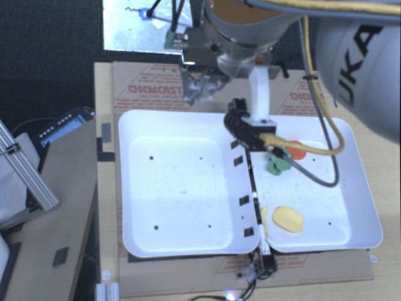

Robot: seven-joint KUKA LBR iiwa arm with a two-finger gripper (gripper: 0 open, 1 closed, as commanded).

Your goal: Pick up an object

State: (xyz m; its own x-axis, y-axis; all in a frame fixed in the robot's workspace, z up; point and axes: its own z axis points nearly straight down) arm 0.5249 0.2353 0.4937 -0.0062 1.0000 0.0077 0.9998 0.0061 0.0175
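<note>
The right bin point(357, 187) holds three small things. A yellow rounded lump point(288, 219) lies near its front left corner. A green piece point(279, 164) and an orange-red piece point(296, 150) sit close together near its back left. My gripper point(200, 88) hangs above the back rim of the left bin point(175, 187), up and to the left of those things and apart from them. A black fitting on a white bracket point(249, 130) hangs over the divide between the bins, and a yellow cable point(313, 148) crosses the orange-red piece.
The arm's big grey body point(357, 49) covers the back right of the scene. A grey hose point(326, 168) loops over the right bin. Beyond the bench's left edge stand a metal rail point(25, 174) and a dark device point(66, 125).
</note>
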